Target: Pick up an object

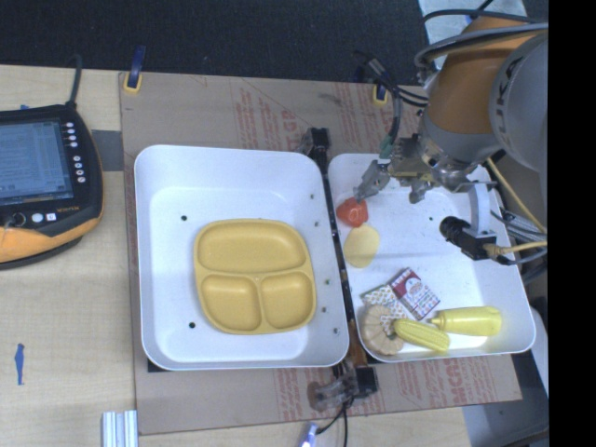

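Note:
My gripper [389, 190] hangs over the back left part of the right bin [507, 277], open, with nothing between its fingers. Its left finger [368, 184] ends just above and to the right of a small red tomato-like thing [352, 213] by the bin's left wall. A pale yellow round piece [361, 246] lies just in front of the red one. Toward the front of this bin lie a red-and-white packet [413, 293], a round tan biscuit [377, 330], a corn cob [421, 334] and a yellow bottle-shaped toy [466, 321].
The left bin [163, 250] holds a yellow divided plate [253, 275]. A tablet-like pendant [42, 180] lies on the bench at far left. Black cables and a black fitting [466, 236] hang from the arm over the right bin's right side.

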You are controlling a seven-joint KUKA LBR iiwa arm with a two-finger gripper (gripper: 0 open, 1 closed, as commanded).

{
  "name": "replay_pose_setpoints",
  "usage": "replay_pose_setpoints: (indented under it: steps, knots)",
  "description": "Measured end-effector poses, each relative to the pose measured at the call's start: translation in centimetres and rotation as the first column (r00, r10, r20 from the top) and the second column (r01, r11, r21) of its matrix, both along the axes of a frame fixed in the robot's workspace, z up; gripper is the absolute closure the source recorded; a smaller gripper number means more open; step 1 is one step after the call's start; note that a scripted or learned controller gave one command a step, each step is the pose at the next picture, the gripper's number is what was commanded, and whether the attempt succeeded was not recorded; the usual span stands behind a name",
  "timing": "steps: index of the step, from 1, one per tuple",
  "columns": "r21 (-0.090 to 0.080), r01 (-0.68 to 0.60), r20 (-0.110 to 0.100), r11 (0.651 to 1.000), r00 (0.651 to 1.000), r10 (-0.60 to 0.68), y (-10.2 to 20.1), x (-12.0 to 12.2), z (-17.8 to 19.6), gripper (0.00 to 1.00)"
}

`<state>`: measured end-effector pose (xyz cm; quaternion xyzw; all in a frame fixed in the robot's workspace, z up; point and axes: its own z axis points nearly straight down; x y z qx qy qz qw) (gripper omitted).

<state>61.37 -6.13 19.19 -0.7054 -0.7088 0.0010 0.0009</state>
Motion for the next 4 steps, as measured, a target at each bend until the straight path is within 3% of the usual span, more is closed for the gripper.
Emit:
replay_pose_setpoints:
  steps: [2,3,4]
  knots:
    - [0.000,0.001,0.001,1.000,1.000,-0.001,0.7,4.3,0.0,0.00]
    - [0.000,-0.001,-0.002,1.000,1.000,0.001,2.2,3.1,0.0,0.00]
    - [-0.002,0.001,-0.004,1.000,1.000,-0.001,-3.5,2.6,-8.9,0.00]
